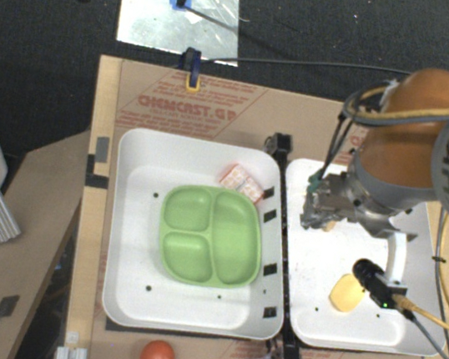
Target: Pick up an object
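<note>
Reaching over the right bin's [312,274] back left, I am not managing to tell my fingers' [318,220] spread; the yellow lump [345,295] is lying apart toward the front, its long axis unclear.

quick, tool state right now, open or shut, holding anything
tool: cannot be told from this view; it is over the right bin, near its far left corner.

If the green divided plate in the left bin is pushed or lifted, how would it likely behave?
The green divided plate looks like moulded plastic, so it is probably stiff and light. It lies flat on the smooth floor of the left bin, so a push would likely slide it, not tip it. Lifted by one rim, it may tilt.
</note>
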Robot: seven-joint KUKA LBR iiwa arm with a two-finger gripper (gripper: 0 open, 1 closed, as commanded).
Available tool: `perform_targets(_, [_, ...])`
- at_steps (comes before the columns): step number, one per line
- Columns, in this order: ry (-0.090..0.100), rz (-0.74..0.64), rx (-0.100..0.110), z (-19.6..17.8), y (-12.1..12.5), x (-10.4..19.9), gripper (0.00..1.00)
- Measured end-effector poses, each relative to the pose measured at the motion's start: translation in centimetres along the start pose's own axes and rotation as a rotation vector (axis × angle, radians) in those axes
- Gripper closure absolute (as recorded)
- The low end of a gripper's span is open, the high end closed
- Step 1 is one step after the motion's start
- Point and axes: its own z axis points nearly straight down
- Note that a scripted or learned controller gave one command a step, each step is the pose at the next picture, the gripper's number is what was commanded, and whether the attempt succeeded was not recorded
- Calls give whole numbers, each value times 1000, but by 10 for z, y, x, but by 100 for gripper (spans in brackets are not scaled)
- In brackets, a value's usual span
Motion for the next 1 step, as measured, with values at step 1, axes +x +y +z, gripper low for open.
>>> perform_targets(1, [0,-1,-2,2,9,58,100])
